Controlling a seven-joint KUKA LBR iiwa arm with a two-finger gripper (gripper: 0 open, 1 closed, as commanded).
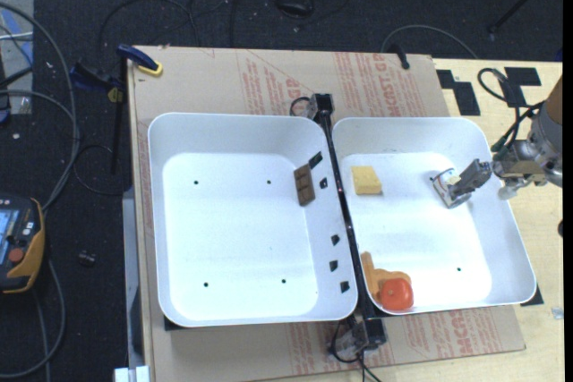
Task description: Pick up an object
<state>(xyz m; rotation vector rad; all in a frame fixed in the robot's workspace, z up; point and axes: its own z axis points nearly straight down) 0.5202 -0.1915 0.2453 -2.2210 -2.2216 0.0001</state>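
Note:
In the right bin [501,219], a yellow sponge-like block [366,181] lies near the upper left. A red ball-shaped object [396,292] rests on an orange piece [373,271] in the near left corner. A brown block [304,185] leans on the right wall of the left bin [179,219]. My gripper [450,190] hangs over the upper right part of the right bin, well to the right of the yellow block. It is open, and nothing shows between its fingers. The arm [537,148] comes in from the right.
A black divider with clips [338,219] runs between the two bins. The bins sit on a cardboard sheet [269,76]. Cables and a blue-yellow clamp [139,60] lie beyond the far edge.

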